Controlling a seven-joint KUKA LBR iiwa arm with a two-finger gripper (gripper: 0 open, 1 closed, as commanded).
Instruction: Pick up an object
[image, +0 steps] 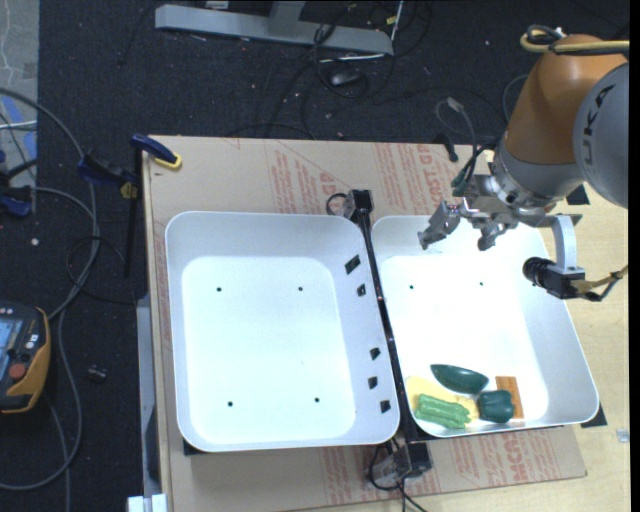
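Observation:
Several small objects lie in the near corner of the right bin (560, 330): a dark green oval piece (459, 378), a bright green ridged piece (441, 411), a teal block (495, 405), a small orange-brown piece (509, 385) and a pale yellow piece (424, 386) under them. My gripper (462, 228) hangs over the far edge of the right bin, well away from the objects. Its two fingers are spread apart with nothing between them.
The left bin (190, 300) sits beside the right one, with a black divider strip (372, 300) and clips between them. A blue and yellow clamp (155, 152) is at the board's far left corner. Cables run across the dark floor beyond.

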